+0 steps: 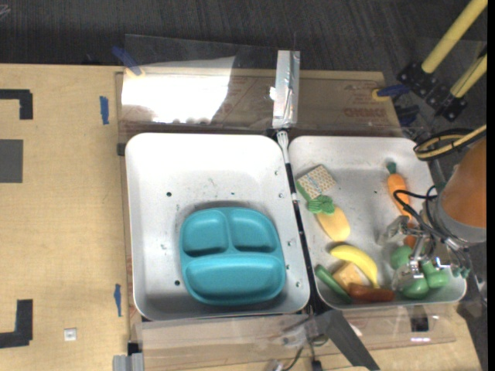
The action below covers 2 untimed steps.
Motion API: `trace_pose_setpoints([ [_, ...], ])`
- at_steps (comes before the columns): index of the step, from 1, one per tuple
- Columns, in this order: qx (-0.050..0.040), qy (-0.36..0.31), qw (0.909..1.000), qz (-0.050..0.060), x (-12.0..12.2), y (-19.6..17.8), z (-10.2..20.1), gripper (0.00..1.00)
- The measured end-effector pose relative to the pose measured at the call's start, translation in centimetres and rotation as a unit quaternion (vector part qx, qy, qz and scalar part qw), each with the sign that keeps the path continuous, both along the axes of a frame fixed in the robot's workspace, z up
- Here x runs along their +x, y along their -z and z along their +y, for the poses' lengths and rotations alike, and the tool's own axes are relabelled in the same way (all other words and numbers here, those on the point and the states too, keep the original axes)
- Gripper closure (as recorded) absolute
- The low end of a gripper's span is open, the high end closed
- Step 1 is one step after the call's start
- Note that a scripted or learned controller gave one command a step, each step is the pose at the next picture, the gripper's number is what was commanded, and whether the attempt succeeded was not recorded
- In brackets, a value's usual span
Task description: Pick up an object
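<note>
My pincer (418,263) hung low over the near right corner of the right bin (352,151), in among a clutter of toy food. Whether it was apart or together I could not tell; cables and metal parts blurred into the green pieces (421,283) beneath it. A yellow banana (357,258) lay just to its left, curved, beside a pale yellow toy with a green top (331,217). An orange carrot (397,187) sat farther back, and a checked cracker (315,182) near the divider. The left bin (155,168) held a teal divided tray (230,254). My wrist was cut off at the edge.
</note>
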<state>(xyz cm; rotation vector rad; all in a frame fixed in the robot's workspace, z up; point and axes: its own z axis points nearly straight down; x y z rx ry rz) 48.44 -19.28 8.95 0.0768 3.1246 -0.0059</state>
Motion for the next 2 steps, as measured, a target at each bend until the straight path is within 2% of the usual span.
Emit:
trace_pose_setpoints([
  [1,0.0001,0.027,0.9996,0.000,1.3,0.0,2.8,0.00],
  [2,0.0010,-0.034,0.9994,0.002,9.7,0.1,-2.1,0.00],
])
